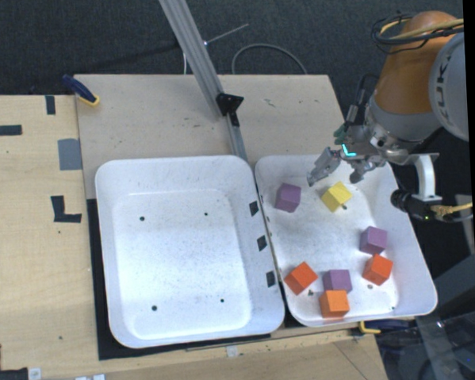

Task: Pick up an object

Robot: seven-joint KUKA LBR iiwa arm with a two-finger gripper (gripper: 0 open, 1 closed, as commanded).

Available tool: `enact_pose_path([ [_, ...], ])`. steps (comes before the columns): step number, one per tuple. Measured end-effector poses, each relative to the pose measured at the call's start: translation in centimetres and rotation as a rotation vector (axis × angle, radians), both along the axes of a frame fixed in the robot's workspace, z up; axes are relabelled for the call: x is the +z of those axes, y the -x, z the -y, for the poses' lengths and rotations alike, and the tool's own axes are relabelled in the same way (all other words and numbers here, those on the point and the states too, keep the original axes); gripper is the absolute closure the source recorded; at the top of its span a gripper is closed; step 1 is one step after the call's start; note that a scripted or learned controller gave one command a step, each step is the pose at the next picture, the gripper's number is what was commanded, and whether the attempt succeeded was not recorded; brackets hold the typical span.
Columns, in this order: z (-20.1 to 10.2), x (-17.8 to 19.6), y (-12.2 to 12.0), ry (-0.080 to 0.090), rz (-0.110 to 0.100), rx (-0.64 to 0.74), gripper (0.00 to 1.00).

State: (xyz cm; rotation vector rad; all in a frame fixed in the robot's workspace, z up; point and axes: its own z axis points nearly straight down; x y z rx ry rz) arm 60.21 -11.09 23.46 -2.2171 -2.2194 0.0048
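Several small cubes lie in the right bin (410, 295): a yellow cube (336, 196), a purple cube (287, 197) to its left, another purple cube (373, 238), an orange cube (377, 268), an orange cube (301, 277), a purple cube (337, 281) and an orange cube (334, 302). My gripper (340, 172) hangs over the bin's far end, just above and behind the yellow cube. Its two fingers are spread open with nothing between them.
The left bin (113, 231) sits beside the right one, their rims touching in the middle. A slanted metal pole (203, 64) runs down to the bins' far junction. The arm's grey and orange body (415, 88) stands at the right.
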Motion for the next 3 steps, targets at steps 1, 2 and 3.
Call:
enact_pose_path([
  [1,0.0,0.2,-0.1,0.001,0.004,0.001,0.0],
  [2,0.9,-4.7,0.2,0.002,-0.001,0.0,0.0],
  [3,1.4,-11.0,0.2,0.001,-0.002,0.0,0.0],
])
